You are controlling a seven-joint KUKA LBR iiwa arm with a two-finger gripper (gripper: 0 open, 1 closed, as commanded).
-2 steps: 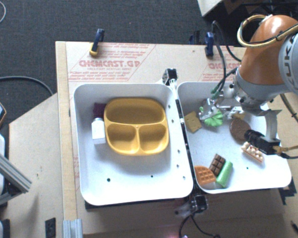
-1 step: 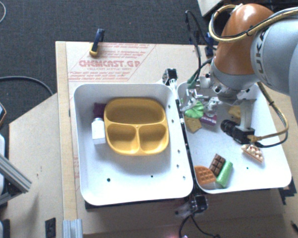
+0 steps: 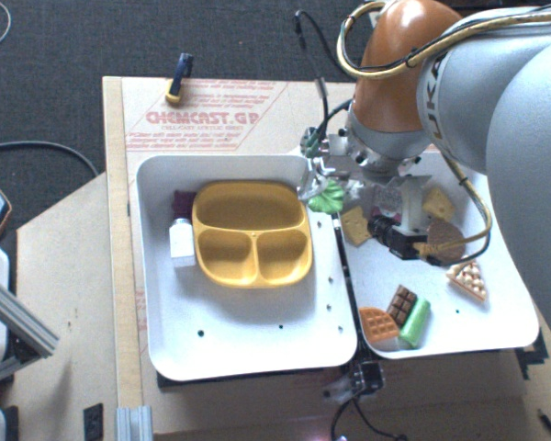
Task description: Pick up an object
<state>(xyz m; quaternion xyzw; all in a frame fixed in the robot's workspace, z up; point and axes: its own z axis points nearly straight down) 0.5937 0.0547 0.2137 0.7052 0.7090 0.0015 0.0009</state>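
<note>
My gripper (image 3: 325, 184) hangs over the divide between the two white bins, by the yellow plate's right rim. A small green leafy piece (image 3: 327, 199) sits between its fingertips, and the fingers are shut on it. In the left bin (image 3: 165, 329) lies a yellow three-part plate (image 3: 253, 232), with a small white bottle (image 3: 181, 242) and a dark maroon thing (image 3: 184, 200) at its left. The right bin (image 3: 496, 324) holds a tan cracker (image 3: 354, 227), a brown round piece (image 3: 444, 240), a waffle wedge (image 3: 468, 280), a chocolate piece (image 3: 401, 305), a green cylinder (image 3: 414, 324) and a round waffle (image 3: 377, 325).
The arm's grey body covers the right bin's far right part. A pale wedge (image 3: 438, 205) lies beside the wrist. A printed cardboard sheet (image 3: 202, 122) lies behind the bins, with a blue and yellow tool (image 3: 178, 79) at its far edge.
</note>
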